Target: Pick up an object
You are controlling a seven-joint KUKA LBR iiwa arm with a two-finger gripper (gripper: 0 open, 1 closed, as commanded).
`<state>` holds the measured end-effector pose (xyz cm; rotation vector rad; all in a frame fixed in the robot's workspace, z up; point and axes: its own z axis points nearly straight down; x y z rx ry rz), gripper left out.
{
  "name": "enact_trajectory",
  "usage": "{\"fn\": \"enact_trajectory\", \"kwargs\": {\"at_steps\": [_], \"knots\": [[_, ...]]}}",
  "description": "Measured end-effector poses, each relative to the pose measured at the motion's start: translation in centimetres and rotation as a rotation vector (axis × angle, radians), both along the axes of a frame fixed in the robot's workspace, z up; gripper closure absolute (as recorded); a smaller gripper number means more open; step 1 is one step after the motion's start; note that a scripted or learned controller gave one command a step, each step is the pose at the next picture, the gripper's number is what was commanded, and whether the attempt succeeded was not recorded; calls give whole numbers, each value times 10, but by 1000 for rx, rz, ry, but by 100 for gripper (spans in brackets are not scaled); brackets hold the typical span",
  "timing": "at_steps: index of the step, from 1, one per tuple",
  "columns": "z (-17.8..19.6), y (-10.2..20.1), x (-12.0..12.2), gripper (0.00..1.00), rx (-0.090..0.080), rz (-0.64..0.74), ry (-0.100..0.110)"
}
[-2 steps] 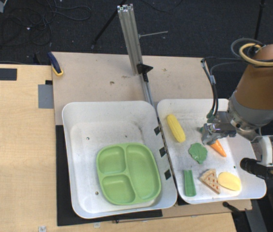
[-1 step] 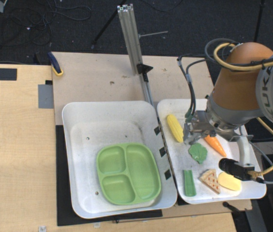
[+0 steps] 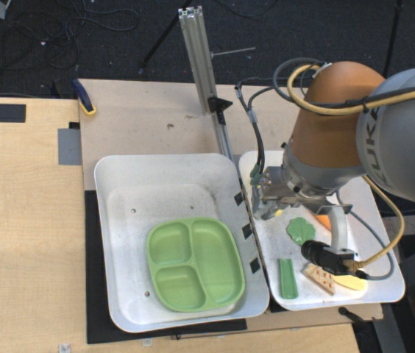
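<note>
My gripper (image 3: 266, 203) hangs low over the upper left part of the right bin (image 3: 384, 289), under the grey and orange wrist. Just to its lower right lies a flat green leaf-shaped piece (image 3: 299, 230). An orange piece (image 3: 324, 221) pokes out beside the leaf, partly hidden by the robot. Near the bin's front lie a green bar (image 3: 288, 278), a tan ridged piece (image 3: 318, 277) and a yellow piece (image 3: 352, 283). I see nothing between the fingers; the wrist hides much of the bin's far half.
The left bin (image 3: 119, 190) holds a light green divided plate (image 3: 193, 263) at its front right. An upright aluminium post (image 3: 200, 57) stands behind the two bins. The wooden bench top spreads to the left.
</note>
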<state>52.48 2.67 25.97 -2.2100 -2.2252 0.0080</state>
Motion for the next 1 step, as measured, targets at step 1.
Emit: {"fn": "enact_trajectory", "kwargs": {"at_steps": [1], "knots": [[-20,59,3,100,0,1,3]]}}
